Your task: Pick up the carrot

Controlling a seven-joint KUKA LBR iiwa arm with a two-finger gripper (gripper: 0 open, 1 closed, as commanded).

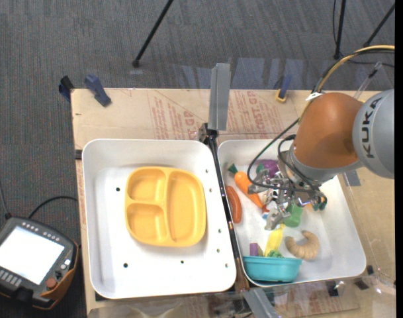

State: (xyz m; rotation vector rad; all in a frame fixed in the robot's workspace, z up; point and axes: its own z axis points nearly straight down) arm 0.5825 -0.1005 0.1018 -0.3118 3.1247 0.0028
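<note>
The carrot point(245, 183) is orange with a green top and lies at a slant in the upper left part of the right bin point(343, 240). Its thick end points up-left and its tip runs down-right under the arm's wrist. My gripper point(275, 214) hangs low over the middle of the right bin, just right of and below the carrot's tip. The carrot rests on the bin floor; nothing is seen lifted. The grey and orange arm hides part of the bin's upper middle.
A red sausage-like piece point(235, 205) lies left of the carrot by the bin wall. Around the gripper lie a purple item point(268, 167), a green item point(294, 214), a tan croissant point(303, 245), a yellow piece point(274, 241) and a teal bowl point(272, 267). The left bin point(102, 244) holds a yellow divided plate point(166, 205).
</note>
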